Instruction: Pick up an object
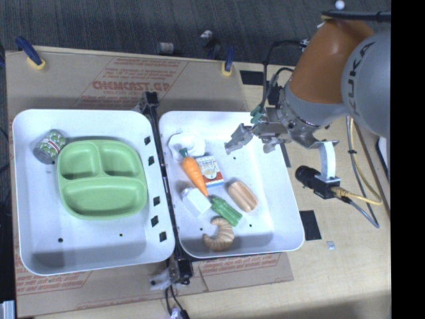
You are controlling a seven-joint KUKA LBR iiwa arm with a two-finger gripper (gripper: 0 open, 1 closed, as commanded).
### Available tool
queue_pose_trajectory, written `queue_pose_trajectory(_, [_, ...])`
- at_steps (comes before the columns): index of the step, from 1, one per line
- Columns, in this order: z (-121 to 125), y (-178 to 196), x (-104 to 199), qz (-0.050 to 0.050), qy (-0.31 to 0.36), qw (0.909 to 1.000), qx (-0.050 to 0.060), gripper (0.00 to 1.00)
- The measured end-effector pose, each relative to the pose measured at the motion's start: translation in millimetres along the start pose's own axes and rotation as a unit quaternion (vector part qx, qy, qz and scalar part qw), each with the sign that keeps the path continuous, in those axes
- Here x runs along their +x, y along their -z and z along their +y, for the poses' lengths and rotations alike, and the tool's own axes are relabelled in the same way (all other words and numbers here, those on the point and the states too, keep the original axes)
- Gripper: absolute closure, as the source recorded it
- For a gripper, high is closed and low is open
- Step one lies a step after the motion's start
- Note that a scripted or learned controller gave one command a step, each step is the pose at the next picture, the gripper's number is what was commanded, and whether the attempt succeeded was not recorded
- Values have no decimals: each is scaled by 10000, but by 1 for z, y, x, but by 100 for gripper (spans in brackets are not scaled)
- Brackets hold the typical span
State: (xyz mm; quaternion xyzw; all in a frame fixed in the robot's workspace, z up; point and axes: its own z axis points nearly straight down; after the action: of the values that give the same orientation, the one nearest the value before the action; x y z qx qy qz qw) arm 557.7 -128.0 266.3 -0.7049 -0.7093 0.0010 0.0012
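Observation:
The right bin [282,211] holds several toy foods. An orange carrot [194,171] lies beside a small red and blue carton [211,169], with a white lump [188,141] behind them. Nearer the front are a tan hot-dog bun [242,195], a green piece [226,211], a white block [196,201] and a brown croissant [219,234]. My gripper [254,143] hangs over the bin's back right part, to the right of the carrot and apart from every object. Its fingers are spread, open, with nothing between them.
The left bin [33,244] holds a green divided plate [103,178] and a small can [49,145] at its back left corner. A black hinge strip [159,185] separates the bins. Cardboard [133,78] lies under both.

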Motion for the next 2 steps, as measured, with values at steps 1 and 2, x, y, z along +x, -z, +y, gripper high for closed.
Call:
queue_pose_trajectory(1, [0,0,0,0,0,10000,0,0])
queue_pose_trajectory(2, [0,0,0,0,0,10000,0,0])
